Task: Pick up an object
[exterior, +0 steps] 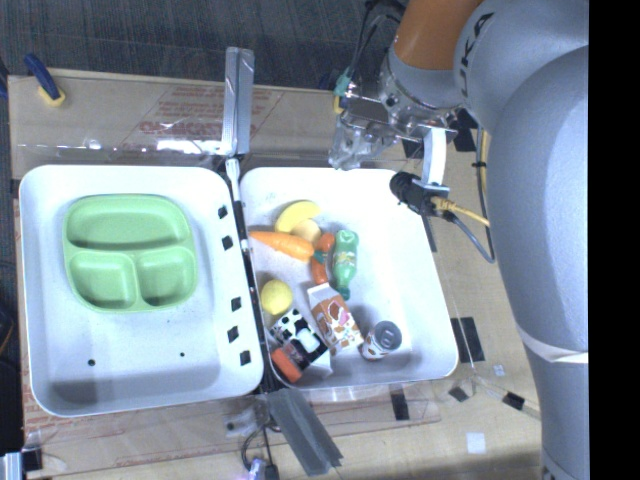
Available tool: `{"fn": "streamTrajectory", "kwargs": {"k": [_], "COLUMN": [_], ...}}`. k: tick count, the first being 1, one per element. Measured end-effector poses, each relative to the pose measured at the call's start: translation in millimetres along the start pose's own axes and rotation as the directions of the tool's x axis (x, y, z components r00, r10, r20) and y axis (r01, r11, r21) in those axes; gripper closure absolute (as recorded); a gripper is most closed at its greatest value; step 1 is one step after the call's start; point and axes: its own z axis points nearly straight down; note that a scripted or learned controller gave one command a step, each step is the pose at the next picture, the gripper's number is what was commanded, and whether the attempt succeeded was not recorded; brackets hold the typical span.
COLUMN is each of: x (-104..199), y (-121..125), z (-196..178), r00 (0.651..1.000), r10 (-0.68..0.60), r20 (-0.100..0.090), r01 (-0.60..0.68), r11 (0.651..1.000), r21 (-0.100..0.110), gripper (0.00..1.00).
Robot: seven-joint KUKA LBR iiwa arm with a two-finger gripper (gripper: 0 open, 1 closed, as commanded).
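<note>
Nearest us, a carton point(335, 323), a small can point(381, 339) and a lemon point(276, 296) crowded the right bin point(425, 298); a carrot point(281, 243) and green bottle point(345, 257) lay beyond. We feared a descent would nudge neighbours. Farthest, the gripper point(350, 150) hovered over the rim holding nothing; we could not tell its spread.

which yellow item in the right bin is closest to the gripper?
The larger yellow banana-shaped piece at the pile's top, just below the gripper; the small round yellow lemon lies lower down.
</note>
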Motion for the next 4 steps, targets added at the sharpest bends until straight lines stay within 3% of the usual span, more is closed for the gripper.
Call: {"fn": "streamTrajectory", "kwargs": {"k": [1, 2, 3, 4], "x": [-24, 22, 22, -16], "y": [24, 14, 14, -28], "z": [-36, 45, 45, 112], "r00": [0.964, 0.951, 0.951, 0.951], "r10": [-0.265, -0.308, -0.309, -0.308], "r20": [0.0, -0.001, -0.001, -0.001], "r01": [0.265, 0.308, 0.309, 0.308], "r11": [0.964, 0.951, 0.951, 0.951], "r21": [0.0, 0.002, 0.002, 0.003], "gripper": [1.0, 1.0, 0.0, 0.0]}}
